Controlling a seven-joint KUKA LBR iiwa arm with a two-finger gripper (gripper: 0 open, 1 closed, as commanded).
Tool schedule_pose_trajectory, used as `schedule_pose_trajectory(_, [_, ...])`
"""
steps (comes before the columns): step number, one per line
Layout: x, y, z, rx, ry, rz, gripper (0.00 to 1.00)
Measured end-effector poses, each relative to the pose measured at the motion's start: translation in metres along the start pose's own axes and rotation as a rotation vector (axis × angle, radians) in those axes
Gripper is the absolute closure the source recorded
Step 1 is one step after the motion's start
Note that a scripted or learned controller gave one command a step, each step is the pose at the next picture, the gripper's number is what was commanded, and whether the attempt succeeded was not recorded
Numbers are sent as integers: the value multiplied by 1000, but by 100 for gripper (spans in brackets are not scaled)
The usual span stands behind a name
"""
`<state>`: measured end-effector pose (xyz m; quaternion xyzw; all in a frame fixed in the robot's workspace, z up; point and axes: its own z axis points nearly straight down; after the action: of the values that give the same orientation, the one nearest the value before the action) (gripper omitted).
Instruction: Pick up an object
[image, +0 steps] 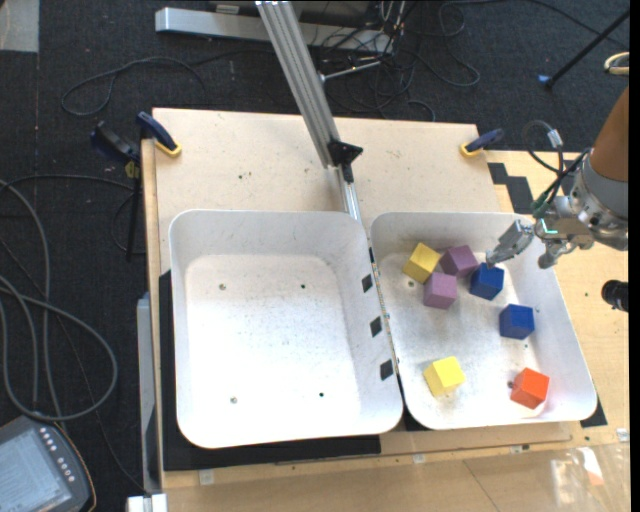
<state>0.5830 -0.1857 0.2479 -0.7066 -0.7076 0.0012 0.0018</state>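
**A:** Where is your claw (527, 245) right now?

**B:** You have it at the far right of the right-hand shallow white plastic bin (570, 340), over the bin's far right rim. Its two fingers are spread apart, and you can see nothing between them.

**A:** And the things you could pick?

**B:** All seven lie in that right bin. Nearest the claw is a small blue cube (487, 281), just left of the finger tips; whether it touches them you cannot tell. Left of it sit two purple cubes, one farther back (459, 260) and one nearer (440, 290), close together, with a yellow cube (423, 262) just left of the far one. A second blue cube (517, 321) lies alone, nearer and to the right. Toward the near edge you see another yellow cube (444, 376) in the middle and an orange cube (530, 387) at the right corner.

**A:** What about the other side?

**B:** The left white bin (190, 300) sits beside it on the pale wooden desk (260, 160), their rims touching.
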Motion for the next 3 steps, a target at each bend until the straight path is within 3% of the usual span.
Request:
schedule_pose_trajectory(1, [0,1,-2,-4,-1,-1,0])
schedule_pose_trajectory(3, [-12,9,92,0,-1,2,0])
